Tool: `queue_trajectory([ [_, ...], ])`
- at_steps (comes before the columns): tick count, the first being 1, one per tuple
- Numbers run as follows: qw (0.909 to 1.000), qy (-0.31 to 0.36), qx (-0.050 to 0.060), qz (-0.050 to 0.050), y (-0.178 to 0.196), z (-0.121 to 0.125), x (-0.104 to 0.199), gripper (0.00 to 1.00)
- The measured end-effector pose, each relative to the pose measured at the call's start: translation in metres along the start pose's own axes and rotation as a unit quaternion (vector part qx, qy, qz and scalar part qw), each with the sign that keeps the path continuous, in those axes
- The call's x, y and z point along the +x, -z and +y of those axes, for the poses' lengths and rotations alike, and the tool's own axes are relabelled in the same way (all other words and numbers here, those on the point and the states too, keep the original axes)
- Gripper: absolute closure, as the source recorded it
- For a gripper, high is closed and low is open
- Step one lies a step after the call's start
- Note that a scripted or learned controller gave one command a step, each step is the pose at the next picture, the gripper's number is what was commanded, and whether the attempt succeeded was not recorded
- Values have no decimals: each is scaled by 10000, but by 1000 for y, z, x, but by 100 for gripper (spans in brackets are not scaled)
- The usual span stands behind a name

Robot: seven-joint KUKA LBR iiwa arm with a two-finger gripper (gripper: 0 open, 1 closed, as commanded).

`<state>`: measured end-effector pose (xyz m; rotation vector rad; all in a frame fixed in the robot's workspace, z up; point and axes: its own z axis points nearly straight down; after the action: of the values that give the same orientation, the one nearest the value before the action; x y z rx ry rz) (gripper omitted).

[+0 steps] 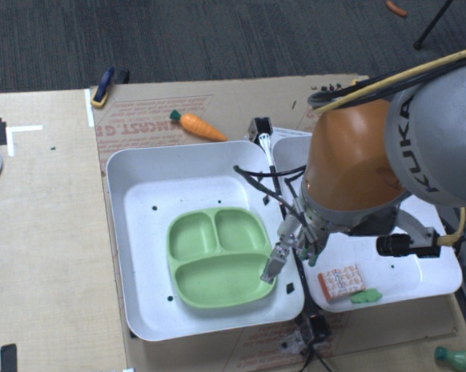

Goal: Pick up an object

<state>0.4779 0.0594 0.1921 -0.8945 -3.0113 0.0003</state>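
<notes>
Left bin (132, 229) holds a green divided plate (218, 257), three compartments, lying flat toward the bin's near right corner. Claw (274, 264) sits low at the plate's right rim, over the largest compartment's right end; whether its tips are spread or pressed together cannot be told, and nothing is seen between them. Arm (375, 158) with orange band reaches in from the right, covering much of the right bin (433, 282). In the right bin's near part: a small red-and-white packet (340, 281), and just beside it a small green piece (365, 296). A toy carrot (198, 125) lies on the cardboard behind the left bin, well apart from the claw. A green bottle (463, 357) lies at the lower right, off the surface.
</notes>
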Motion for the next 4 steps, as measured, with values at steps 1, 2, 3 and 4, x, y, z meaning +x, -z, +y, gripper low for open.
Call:
queue_trajectory([
  [1,10000,0,0,0,0,0,0,0],
  [2,10000,1,0,0,0,0,0,0],
  [3,9688,2477,-7,-9,0,15,10,0],
  [4,8395,5434,-9,-22,1,6,3,0],
])
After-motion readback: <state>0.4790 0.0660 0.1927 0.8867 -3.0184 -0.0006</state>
